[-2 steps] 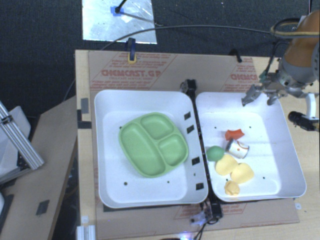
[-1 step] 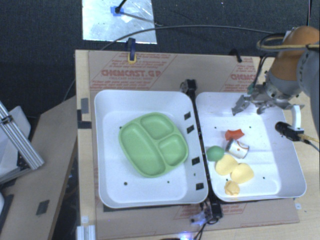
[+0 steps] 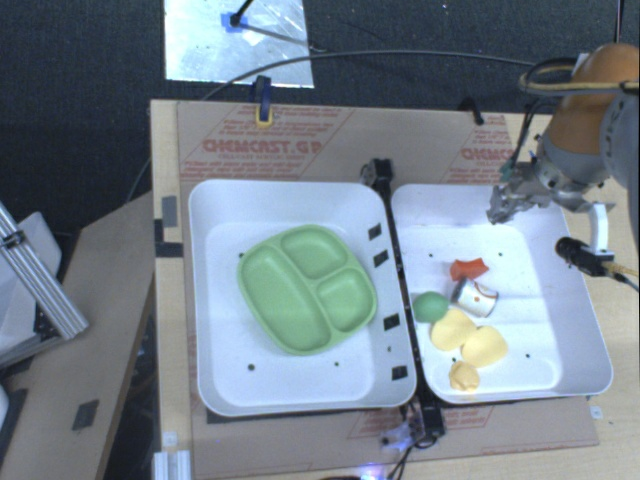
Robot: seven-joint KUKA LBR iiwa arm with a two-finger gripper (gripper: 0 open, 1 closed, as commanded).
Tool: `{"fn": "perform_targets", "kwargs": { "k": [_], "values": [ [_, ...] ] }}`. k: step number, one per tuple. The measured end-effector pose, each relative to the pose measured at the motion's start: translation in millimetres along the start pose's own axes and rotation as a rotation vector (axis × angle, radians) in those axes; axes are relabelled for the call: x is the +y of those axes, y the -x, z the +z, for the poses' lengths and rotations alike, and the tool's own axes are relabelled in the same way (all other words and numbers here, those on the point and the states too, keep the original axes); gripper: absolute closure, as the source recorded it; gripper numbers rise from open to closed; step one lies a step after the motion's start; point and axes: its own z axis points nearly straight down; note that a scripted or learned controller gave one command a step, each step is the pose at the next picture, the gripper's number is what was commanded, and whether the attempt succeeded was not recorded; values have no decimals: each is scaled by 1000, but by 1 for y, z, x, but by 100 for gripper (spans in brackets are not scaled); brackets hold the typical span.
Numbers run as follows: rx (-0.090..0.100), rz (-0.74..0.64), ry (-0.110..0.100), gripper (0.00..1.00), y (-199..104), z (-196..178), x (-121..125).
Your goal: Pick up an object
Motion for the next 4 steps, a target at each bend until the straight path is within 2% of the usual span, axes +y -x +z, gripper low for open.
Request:
{"fn": "perform_targets", "kwargs": {
  "k": [1,2,3,4],
  "values": [
    [0,6,0,100,4,-54,-8],
    [-1,7,2,100,13,-112,-6],
    [1,3,-1,100,13,-127,-4],
    [3,-2,-3,100,-31,-127,-5]
  ]
}}
